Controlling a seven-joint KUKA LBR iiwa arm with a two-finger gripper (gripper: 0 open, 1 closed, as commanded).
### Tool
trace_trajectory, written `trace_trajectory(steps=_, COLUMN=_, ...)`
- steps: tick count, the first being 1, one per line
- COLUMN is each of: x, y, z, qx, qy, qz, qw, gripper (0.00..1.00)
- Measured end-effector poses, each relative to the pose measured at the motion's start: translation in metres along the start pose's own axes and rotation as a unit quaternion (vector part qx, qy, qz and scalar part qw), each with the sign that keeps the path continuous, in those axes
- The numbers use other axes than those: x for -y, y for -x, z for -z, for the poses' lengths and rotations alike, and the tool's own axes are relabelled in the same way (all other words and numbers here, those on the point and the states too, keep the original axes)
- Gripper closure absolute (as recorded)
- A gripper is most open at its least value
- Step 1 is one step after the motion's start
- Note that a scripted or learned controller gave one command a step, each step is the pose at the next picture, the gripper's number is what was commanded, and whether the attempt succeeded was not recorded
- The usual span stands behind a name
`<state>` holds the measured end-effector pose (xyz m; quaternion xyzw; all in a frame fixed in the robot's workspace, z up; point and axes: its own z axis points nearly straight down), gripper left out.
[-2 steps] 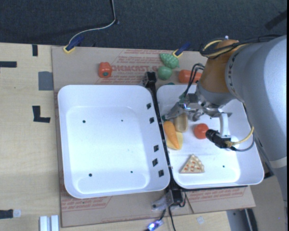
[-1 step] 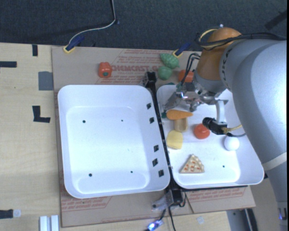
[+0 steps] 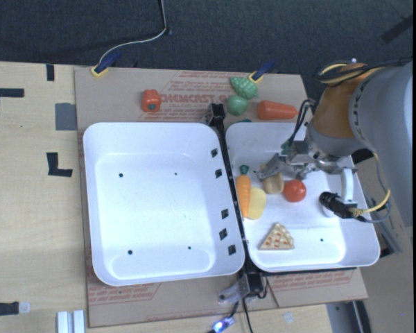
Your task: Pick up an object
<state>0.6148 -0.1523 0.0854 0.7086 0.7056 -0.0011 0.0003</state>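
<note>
gripper (image 3: pixel 276 170): down in the right bin, upper middle, fingers pointing toward the bin divider; can't tell if it's open or closed, metal parts blur together
tan object (image 3: pixel 272 184): small, brownish, right at the fingertips, touching or just under them; not clearly between the fingers, so no confirmed grasp
red tomato (image 3: pixel 295 191): just right of the tan object, near the gripper, apart from the fingers
carrot (image 3: pixel 243 193): orange, lies along the right bin's left wall, green top toward the far side
yellow piece (image 3: pixel 256 203): touching the carrot's right side
pizza slice (image 3: pixel 276 238): flat on the bin floor, near front, apart from the rest
right bin (image 3: pixel 333 252): holds all of the above
arm (image 3: pixel 340 113): orange band above wrist, comes in from the right over the bin's far corner
left bin (image 3: pixel 152 207): white, beside the right bin, edges touching
outside bins, on cardboard (image 3: pixel 187 97): small red-orange item (image 3: pixel 150 100) beyond left bin; two green items (image 3: pixel 241 94) and a second carrot (image 3: pixel 276 109) beyond the right bin
</note>
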Motion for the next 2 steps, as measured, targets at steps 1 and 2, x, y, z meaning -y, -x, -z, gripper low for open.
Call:
trace_trajectory(steps=1, x=-0.002, y=-0.004, z=0.01, qx=0.0, qy=0.001, qz=0.002, qw=1.0, gripper=1.0)
trace_trajectory(steps=2, x=-0.043, y=-0.086, z=0.106, qx=-0.002, qy=0.006, qz=0.007, qw=1.0, gripper=1.0)
